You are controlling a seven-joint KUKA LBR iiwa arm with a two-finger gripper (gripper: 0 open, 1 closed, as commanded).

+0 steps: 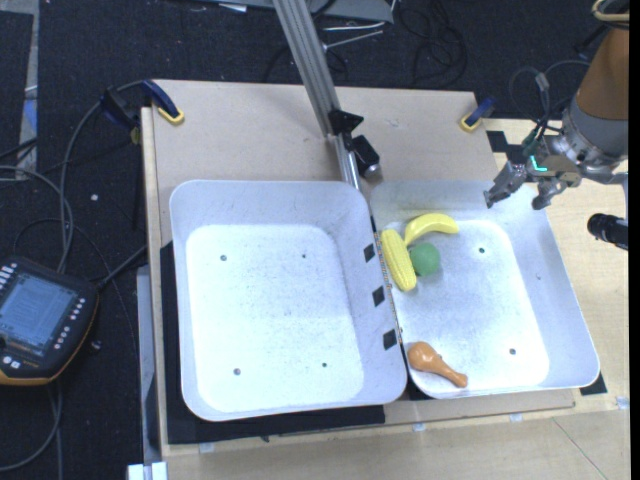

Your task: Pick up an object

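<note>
Dark carpet strewn with black cables surrounds a pale wooden tabletop [260, 133], seen from above at a slant. On it sit two shallow white bins side by side, their inner rims touching. A slanted metal rail [312, 53] runs down from the top of the view to where the bins meet.

My arm [607, 88] comes in from the right edge, orange band above a grey wrist. My claw [525, 190] hangs over the far right corner of the right bin [560, 308], tilted down and toward the left. Its two dark fingers [500, 188] stand apart with nothing between them.

The left bin [200, 218] has a speckled floor. In the right bin, near its left wall, a yellow ear of corn [397, 259] lies lengthwise, a green ball [426, 259] just beside it and a yellow banana [431, 227] curving across above both. An orange pear-shaped toy [436, 362] lies near the bin's near left corner, well apart from the others.

A handheld control pad [35, 316] with a lit screen rests on the floor at left; its writing is too small to read. Yellow clamps [170, 115] grip the tabletop's far corners.
</note>
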